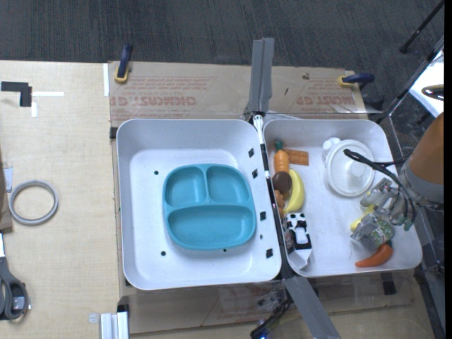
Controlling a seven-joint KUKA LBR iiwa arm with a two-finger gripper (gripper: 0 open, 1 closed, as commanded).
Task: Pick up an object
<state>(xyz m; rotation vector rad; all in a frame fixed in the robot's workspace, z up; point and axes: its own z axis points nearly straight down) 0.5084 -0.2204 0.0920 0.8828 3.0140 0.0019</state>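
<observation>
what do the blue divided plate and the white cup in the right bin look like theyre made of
Blue divided plate: likely moulded plastic, matte; even colour, soft rounded ridges, no glare.
White cup: probably plastic, though glazed ceramic is possible; smooth, slightly glossy, with a faint sheen on its rim.

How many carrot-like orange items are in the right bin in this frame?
2. One carrot lies at the bin's left wall, above the banana. An orange-red one lies near the front right corner, under the gripper. Others may be hidden beneath the arm.
</observation>
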